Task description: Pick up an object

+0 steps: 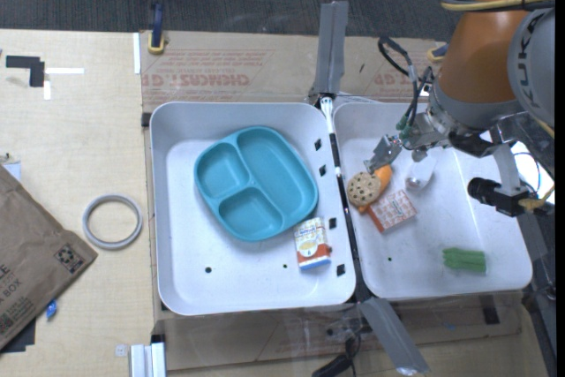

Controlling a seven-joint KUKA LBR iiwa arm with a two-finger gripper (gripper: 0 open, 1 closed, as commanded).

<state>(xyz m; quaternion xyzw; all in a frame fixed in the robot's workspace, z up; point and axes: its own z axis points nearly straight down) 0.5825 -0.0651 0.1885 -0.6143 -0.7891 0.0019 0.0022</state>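
Two white bins sit side by side. In the right bin (494, 278), the gripper (385, 156) hangs low at the far left corner, just above a cookie (360, 188) with an orange piece (382, 177) touching it; nothing shows between its parted fingers. A packet (393, 210) and a green block (464, 260) lie nearer. The left bin (177, 278) holds a blue plate (255, 182) and a small carton (312, 244).
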